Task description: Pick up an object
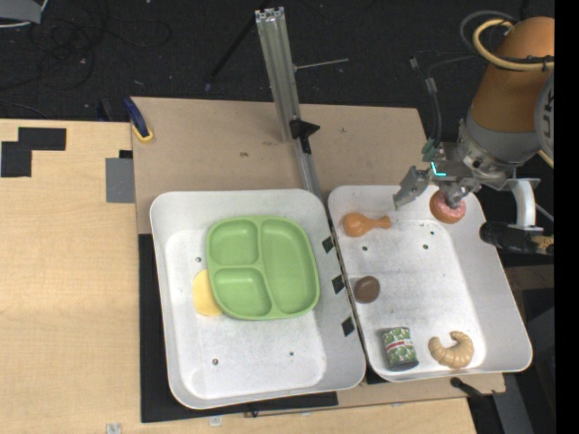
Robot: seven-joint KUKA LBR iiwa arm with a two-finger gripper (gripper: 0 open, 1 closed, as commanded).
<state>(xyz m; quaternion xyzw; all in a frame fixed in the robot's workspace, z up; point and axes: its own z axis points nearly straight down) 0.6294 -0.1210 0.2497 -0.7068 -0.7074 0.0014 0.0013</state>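
Observation:
My gripper [434,194] hangs over the back of the right bin [479,278], open, its fingers spread apart. A red-pink round object [447,209] lies just below the right finger [461,191], not between the two. An orange pear-shaped toy [364,224] lies left of the gripper. Farther forward in the same bin are a brown round piece [366,288], a green can [398,347] and a tan croissant [452,349].
The left bin [262,360] holds a green divided plate [262,268] with a yellow object [205,295] tucked under its left edge. A metal post [282,80] rises behind the gap between the bins. The arm's orange band [517,70] stands at the upper right.

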